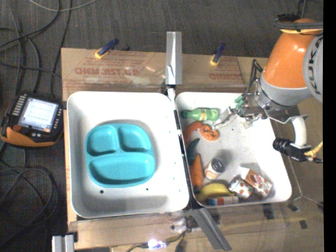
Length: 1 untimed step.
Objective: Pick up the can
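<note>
The can is small, with a dark top and a white and orange label. It stands near the middle of the right bin. My gripper hangs over the back of that bin, next to a green bottle and above a round orange piece. It is well behind the can and does not touch it. Nothing shows in its grasp.
Around the can lie a carrot, a banana, a dark green vegetable and two printed packets at the front. The left bin holds a blue divided plate. A pendant lies far left.
</note>
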Each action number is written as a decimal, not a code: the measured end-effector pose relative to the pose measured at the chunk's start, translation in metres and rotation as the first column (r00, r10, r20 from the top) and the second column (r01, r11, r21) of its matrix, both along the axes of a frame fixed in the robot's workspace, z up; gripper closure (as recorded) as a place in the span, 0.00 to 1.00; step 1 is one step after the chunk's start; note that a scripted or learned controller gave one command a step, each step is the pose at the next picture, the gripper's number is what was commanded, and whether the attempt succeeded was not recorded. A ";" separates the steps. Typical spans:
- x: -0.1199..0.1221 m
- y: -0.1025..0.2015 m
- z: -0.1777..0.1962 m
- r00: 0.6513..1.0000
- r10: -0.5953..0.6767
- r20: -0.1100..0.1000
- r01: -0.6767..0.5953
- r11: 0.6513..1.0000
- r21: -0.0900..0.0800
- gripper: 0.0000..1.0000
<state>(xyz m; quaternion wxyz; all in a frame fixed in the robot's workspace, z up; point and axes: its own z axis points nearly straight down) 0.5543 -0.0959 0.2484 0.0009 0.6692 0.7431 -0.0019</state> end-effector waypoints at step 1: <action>-0.037 -0.070 -0.148 1.000 -0.004 -0.001 0.004 1.000 0.004 0.00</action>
